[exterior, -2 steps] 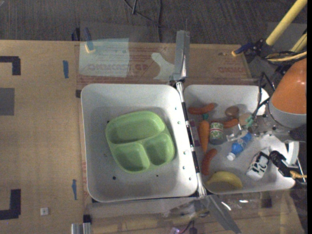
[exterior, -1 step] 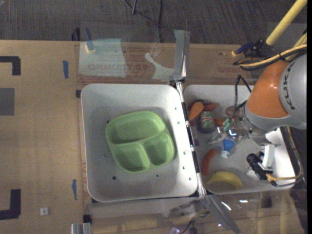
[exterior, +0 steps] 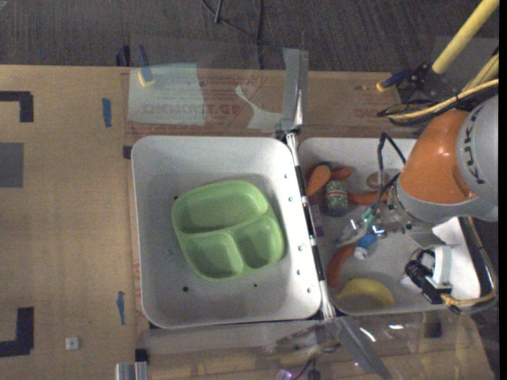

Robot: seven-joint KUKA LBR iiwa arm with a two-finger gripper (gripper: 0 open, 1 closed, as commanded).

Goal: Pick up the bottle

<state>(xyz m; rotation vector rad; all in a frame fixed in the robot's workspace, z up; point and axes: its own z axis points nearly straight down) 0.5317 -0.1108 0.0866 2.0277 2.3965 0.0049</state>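
White plastic bottle [exterior: 362, 249], blue-tipped and small, is lying near the middle of the right bin [exterior: 356, 142], just under the gripper [exterior: 371, 229].
It is looking light, stiff and slick, so gripping across its body is seeming safest. Whether the gripper is spread or pinching cannot be told; the arm [exterior: 432, 172] is hiding the bin's right side, and the bottle's outline is blurring toward the red piece [exterior: 337, 266].

- Arm [exterior: 444, 172]: cut off by the right edge.
- Right bin [exterior: 348, 303]: far side largely covered by the arm.
- Items below the wrist [exterior: 366, 232]: too small and cluttered to be identified.
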